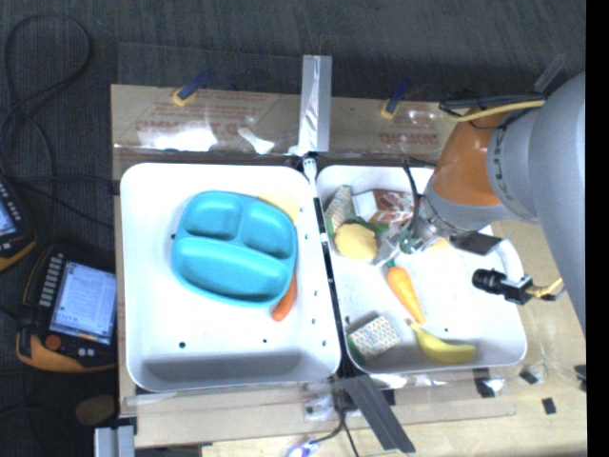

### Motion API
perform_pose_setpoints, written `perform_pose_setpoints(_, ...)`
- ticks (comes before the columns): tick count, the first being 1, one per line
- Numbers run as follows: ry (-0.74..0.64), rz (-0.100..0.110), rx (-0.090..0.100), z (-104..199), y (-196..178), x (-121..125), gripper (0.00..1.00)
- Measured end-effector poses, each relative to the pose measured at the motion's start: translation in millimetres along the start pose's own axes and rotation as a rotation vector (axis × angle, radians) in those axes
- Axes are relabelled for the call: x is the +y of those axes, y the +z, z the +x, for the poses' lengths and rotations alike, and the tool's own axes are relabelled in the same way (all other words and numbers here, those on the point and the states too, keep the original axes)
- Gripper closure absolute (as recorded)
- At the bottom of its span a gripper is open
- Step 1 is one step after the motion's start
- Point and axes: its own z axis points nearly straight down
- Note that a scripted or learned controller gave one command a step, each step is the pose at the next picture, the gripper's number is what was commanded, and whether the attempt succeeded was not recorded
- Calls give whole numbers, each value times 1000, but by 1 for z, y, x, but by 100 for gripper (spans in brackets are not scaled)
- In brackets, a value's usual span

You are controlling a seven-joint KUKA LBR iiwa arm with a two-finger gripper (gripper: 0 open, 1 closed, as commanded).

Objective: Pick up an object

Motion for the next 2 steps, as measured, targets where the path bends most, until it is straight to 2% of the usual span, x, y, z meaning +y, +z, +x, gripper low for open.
perform_pose_setpoints(1,-108,11,9,86,-92,22,100)
perform_pose_setpoints(2,-304,11,9,96,-113,41,100)
